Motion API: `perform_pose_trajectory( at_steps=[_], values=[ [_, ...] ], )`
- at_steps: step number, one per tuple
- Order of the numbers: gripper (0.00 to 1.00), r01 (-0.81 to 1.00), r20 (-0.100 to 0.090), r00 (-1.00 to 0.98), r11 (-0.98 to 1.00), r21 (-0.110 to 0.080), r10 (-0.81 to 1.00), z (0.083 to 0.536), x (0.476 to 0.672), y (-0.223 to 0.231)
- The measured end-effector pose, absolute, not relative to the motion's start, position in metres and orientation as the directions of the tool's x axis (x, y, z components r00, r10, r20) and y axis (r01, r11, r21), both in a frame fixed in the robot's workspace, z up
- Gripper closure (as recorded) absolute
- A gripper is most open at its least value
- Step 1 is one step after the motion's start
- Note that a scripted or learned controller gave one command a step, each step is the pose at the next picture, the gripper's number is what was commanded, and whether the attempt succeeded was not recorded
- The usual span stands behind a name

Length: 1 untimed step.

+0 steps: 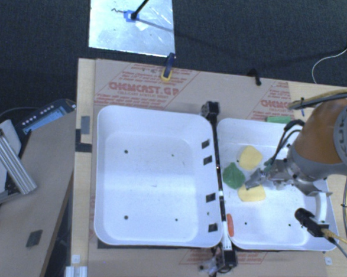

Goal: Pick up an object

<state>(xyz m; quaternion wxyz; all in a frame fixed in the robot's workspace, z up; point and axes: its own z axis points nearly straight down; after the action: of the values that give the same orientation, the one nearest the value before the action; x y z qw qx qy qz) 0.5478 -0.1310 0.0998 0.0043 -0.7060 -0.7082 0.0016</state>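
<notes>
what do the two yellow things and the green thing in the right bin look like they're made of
Upper yellow piece and lower yellow piece: likely soft foam or sponge, with a matte surface, rounded edges and no glare. Green piece: also matte and lumpy, possibly foam or fabric; too blurred to tell which. Right bin: smooth white plastic, by its look.
</notes>
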Motion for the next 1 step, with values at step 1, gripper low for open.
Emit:
perform_pose_trajectory(
  at_steps=[1],
  values=[
    [0.00,1.000,0.000,-0.006,0.006,0.003,1.000,0.0841,0.5799,-0.1229]
  ],
)
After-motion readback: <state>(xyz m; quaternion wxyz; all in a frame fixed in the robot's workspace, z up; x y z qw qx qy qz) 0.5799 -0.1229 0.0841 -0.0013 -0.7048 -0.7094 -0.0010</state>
